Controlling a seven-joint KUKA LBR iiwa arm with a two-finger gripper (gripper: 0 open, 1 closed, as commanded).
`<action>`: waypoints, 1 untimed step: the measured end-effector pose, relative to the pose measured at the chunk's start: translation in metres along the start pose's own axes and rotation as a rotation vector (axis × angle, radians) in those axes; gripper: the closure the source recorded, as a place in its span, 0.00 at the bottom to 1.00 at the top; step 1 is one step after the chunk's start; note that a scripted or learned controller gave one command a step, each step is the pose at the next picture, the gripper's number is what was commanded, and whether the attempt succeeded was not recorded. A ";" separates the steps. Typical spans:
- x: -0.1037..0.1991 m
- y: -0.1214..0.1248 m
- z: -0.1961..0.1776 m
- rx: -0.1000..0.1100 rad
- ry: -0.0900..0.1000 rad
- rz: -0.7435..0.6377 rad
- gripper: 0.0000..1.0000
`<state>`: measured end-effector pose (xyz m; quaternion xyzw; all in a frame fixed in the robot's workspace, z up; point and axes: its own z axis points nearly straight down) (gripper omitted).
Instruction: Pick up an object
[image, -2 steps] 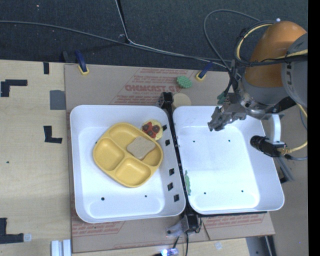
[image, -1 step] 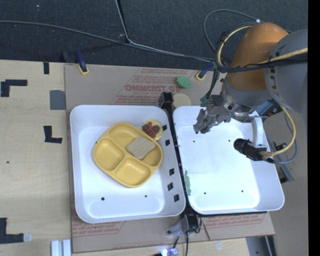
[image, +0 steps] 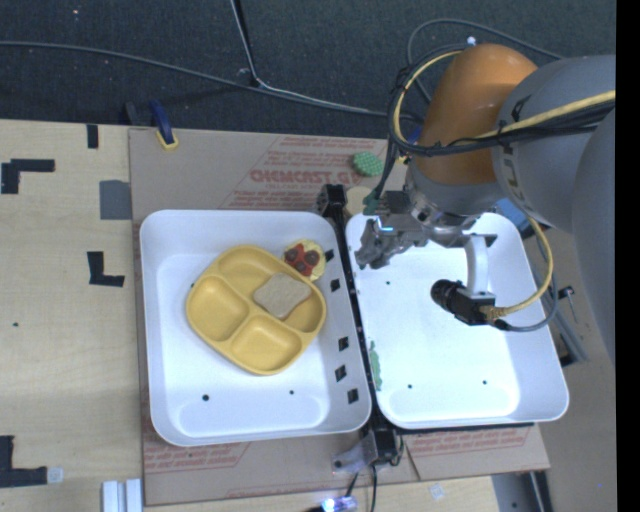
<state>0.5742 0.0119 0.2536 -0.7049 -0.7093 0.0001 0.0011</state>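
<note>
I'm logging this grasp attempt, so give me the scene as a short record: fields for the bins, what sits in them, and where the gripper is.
left bin: holds a yellow divided plate
plate contents: a tan bread-like slice in one compartment
red item: at the plate's upper right edge, too small to identify
right bin: a small green scrap by its left wall
gripper: over the right bin's upper left corner, near the divider between the bins
held object: none seen
</note>
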 end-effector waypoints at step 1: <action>0.048 -0.001 0.001 0.000 -0.001 0.000 1.00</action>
